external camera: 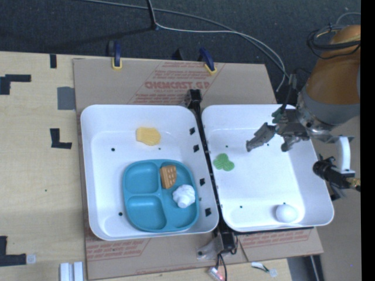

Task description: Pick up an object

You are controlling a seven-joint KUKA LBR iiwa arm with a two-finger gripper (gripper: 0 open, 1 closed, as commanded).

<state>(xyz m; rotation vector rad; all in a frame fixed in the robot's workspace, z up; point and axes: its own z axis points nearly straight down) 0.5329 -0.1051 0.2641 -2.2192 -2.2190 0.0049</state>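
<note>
My gripper hangs over the upper middle of the right bin, its two dark fingers spread open with nothing between them. A flat green piece lies on the bin floor, down and to the left of the gripper. A white ball rests near the bin's front wall. In the left bin a yellow lump sits toward the back. A blue divided tray there holds a brown waffle-like piece and a white crumpled thing.
The two bins meet at a dark clamped divider. They sit on a cardboard sheet held by blue and yellow clips at the back. A cable runs across behind the bench.
</note>
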